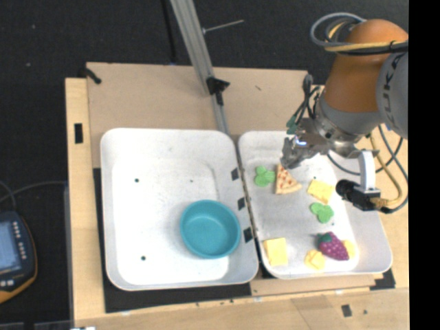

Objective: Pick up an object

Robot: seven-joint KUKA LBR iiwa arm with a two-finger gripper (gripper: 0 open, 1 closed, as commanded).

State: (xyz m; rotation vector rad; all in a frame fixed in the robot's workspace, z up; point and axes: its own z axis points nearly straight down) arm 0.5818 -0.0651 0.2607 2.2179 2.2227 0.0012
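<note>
Gripper (pixel 291 158): low in the right bin (pixel 364 263), near its back edge; I cannot tell how its tips are set.
Pizza toy (pixel 286 181): just under the gripper.
Green toy (pixel 264 177): beside the pizza, by the left wall.
Grapes (pixel 333 246): near the front right corner.
Blue bowl (pixel 208 228): left bin (pixel 137 157), front right.

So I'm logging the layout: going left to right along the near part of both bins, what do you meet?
Blue bowl → yellow block → small yellow piece → purple grapes.
</note>
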